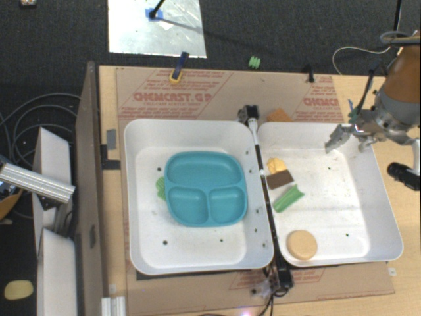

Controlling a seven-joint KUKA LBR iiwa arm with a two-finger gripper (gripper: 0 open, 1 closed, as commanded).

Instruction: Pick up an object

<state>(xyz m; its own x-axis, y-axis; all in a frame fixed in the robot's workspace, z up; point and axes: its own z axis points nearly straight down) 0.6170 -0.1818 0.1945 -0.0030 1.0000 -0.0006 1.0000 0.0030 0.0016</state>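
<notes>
The tool (347,137) hangs with fingers apart above the right bin's (378,196) far corner, well apart from the brown block (279,179), green piece (287,199) and tan disc (302,244).

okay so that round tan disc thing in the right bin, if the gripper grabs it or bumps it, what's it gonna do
The round tan disc lies flat near the right bin's front wall, so it probably won't roll unless tipped on edge. Its low profile may give the gripper little to pinch. A push would likely slide it along the smooth white floor.
</notes>
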